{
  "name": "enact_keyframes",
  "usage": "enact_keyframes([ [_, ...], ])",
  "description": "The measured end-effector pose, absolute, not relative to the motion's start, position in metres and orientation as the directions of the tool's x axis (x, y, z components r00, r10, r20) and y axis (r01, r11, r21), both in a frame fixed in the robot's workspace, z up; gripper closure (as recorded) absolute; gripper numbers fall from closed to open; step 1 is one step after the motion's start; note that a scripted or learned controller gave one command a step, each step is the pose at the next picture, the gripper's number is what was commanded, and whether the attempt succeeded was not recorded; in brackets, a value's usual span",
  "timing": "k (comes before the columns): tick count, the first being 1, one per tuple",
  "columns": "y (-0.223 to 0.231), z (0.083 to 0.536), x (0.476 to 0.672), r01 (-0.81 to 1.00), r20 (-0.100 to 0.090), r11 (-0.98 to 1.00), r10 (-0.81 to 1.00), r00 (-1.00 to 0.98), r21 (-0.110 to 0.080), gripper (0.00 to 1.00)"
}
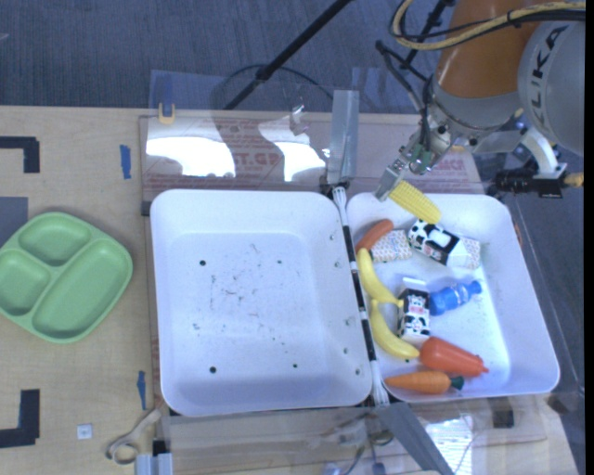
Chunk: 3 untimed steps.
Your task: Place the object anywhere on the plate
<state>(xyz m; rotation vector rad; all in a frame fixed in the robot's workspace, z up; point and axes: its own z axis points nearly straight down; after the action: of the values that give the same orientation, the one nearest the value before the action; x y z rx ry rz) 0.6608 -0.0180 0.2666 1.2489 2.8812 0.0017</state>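
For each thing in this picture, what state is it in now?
Corn cob: tilted, at the gripper, top of right bin.
Green plate: flat on bench, nothing on it.
Left bin: no objects inside.
Bananas: lying flat.
Carrots: lying flat.

lab | white bins | taped bench | KUKA arm

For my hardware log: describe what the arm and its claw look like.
The arm is grey with a broad orange band above the wrist and part of dark lettering on its shell. Yellow and black cables loop over it. The claw is small and metallic, silver-grey.
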Motion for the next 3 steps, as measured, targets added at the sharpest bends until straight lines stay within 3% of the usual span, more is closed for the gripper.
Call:
enact_keyframes([
  [1,-0.062,0.297,0.663,0.750,-0.002,0.662,0.750,-0.662,0.002,1.00],
  [2,0.025,0.189,0.628,0.607,0.002,0.794,0.607,-0.794,0.000,1.00],
  [3,0.095,0.193,0.646,0.604,0.000,0.797,0.604,-0.797,0.002,1.00],
])
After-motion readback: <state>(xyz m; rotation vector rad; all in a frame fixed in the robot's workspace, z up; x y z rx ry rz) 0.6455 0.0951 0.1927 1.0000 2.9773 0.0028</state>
